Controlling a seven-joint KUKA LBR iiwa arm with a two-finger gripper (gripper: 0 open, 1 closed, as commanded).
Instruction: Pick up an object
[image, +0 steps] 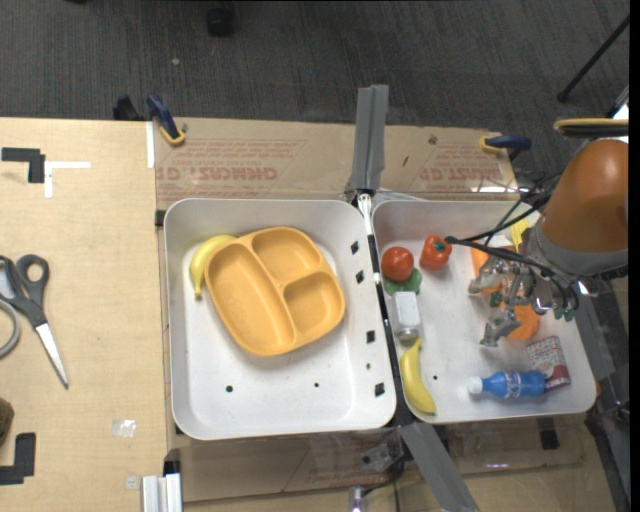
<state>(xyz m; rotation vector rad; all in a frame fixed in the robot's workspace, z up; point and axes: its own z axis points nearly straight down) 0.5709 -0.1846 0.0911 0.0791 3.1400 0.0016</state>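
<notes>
Starting nearest the camera, the right bin (440, 400) holds a blue bottle (512, 385) along its front wall, a small packet (548, 356) beside it, and a banana (415, 378) against the left wall. Above these hangs the gripper (500, 318); whether its jaws are open or closed cannot be told. An orange object (524, 322) lies just beside the jaws and looks the likeliest pick. Risk: crowded items could deflect the jaws, causing a miss. Farther back sit a clear bottle (406, 310), a tomato (397, 262) and a red pepper (435, 252). The left bin (200, 400) carries a divided yellow plate (275, 290). Scissors (35, 310) rest on the desk (80, 230).
</notes>
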